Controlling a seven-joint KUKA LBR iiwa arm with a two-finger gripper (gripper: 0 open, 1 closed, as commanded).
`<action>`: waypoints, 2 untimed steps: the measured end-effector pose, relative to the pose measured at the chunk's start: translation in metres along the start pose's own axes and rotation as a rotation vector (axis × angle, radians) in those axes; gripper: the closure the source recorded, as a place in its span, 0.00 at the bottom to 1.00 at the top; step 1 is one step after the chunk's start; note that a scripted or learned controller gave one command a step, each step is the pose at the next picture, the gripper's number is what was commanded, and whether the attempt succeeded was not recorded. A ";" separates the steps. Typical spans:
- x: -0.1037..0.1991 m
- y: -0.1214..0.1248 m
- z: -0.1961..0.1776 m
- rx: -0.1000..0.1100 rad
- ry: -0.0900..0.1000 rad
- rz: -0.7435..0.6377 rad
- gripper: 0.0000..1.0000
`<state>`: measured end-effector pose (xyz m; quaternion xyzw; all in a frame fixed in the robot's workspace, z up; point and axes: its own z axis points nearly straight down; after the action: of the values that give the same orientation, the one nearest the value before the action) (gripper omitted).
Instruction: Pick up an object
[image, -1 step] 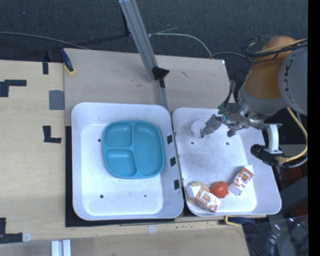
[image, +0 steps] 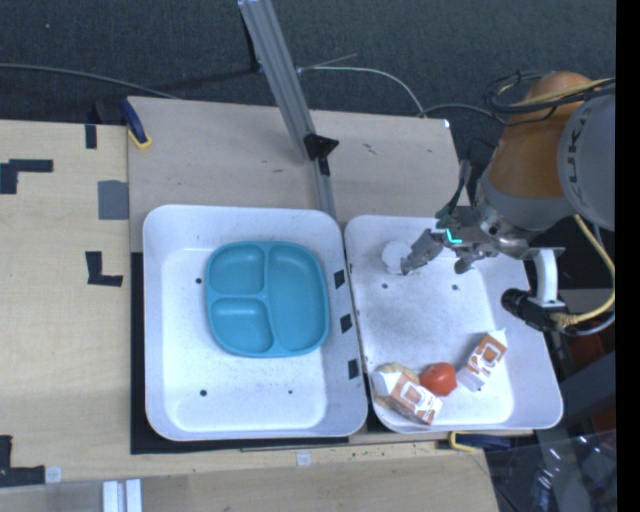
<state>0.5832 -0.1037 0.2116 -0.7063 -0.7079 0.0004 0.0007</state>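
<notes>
1. Objects for picking lie along the near edge of the right bin (image: 520, 400): a red ball (image: 438, 378) between a crumpled packet (image: 406, 393) and a small carton (image: 484, 357); the ball touches the packet.
2. Gripper (image: 437, 257) hangs over the bin's far end, well apart from them; fingers spread, grasping nothing; likely poised before descent.
3. Left bin (image: 170, 400) bears a blue divided plate (image: 267, 298).

Wooden bench (image: 60, 300) on dark carpet (image: 120, 40)
</notes>
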 end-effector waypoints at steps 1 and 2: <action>-0.002 0.002 0.044 0.004 -0.001 0.000 0.00; -0.009 0.006 0.094 0.005 -0.001 0.001 0.00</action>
<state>0.5886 -0.1129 0.1172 -0.7066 -0.7076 0.0026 0.0022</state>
